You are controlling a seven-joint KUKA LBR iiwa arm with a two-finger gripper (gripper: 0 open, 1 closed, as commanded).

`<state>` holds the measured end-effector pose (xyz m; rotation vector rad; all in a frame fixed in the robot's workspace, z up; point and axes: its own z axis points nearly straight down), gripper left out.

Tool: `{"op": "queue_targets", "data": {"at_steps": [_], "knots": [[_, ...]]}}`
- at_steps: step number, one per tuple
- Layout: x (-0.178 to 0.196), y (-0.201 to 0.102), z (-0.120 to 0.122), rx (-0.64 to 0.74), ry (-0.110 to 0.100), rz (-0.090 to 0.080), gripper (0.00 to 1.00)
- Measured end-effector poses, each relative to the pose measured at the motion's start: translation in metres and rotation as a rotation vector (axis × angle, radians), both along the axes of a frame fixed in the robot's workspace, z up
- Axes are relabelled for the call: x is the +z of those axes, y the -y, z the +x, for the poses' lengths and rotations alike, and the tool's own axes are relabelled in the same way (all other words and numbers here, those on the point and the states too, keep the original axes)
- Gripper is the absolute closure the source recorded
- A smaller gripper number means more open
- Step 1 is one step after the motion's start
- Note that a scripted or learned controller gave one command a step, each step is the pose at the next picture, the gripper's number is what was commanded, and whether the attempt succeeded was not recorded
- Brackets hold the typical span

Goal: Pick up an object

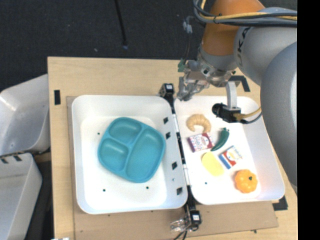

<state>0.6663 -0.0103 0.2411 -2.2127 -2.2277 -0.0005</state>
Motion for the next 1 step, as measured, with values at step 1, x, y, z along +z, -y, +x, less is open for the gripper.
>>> {"op": "queue_targets", "data": {"at_steps": [1], "knots": [[0.01,-0.0477,0.0085,0.0,0.004,0.0,1.0]]}}
